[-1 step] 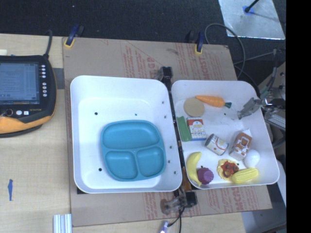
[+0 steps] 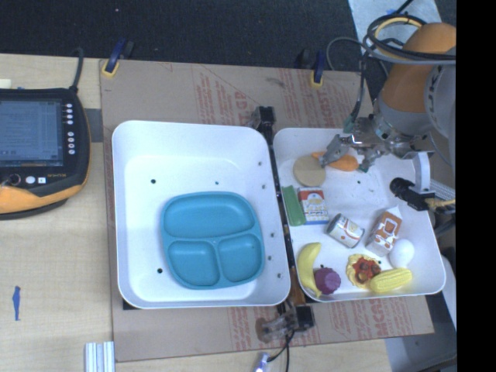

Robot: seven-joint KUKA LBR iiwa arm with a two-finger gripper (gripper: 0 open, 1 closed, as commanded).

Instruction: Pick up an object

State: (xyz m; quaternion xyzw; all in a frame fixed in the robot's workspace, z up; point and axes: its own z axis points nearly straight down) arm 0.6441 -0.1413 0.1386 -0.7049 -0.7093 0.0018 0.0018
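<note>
A: What carries everything?

B: A pale wood-grain worktop [image 2: 54,285], with a brown cardboard sheet [image 2: 194,91] printed with faint red lettering spread over its middle and right part.

A: How is the sheet held?

B: Clamps with blue and yellow handles [image 2: 115,56] grip it along the worktop's far edge, one near the sheet's left corner, another [image 2: 317,72] further right.

A: And beyond the far edge?

B: Dark, speckled floor [image 2: 194,10], with a pale patch [image 2: 387,6] toward the far right corner.

A: Anything by the left edge?

B: A control pendant [image 2: 39,149] with a lit screen and orange casing lies there, its black cable running toward the far edge.
</note>
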